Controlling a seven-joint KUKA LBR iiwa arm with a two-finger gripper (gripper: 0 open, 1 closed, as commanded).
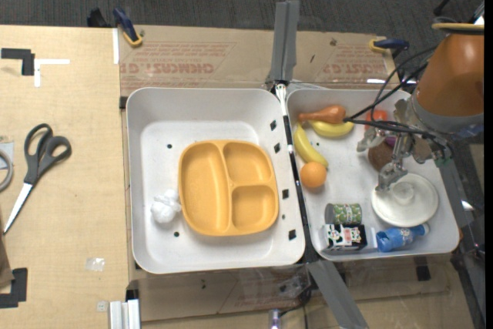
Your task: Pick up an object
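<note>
Wooden bench point(62, 243), tool point(389, 175) over crowded right bin point(451, 243), near its right rim

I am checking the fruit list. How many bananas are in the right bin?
2. One banana lies near the back wall, beside the chicken drumstick toy. The other banana lies by the left wall, above the orange. The arm may hide more.

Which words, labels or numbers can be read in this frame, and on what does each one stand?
Red print on the cardboard sheet behind the bins: upside down and too blurred to read.
Green can: label too small to read.
Black-and-white carton: print too small to read.
Blue bottle: nothing legible.
</note>
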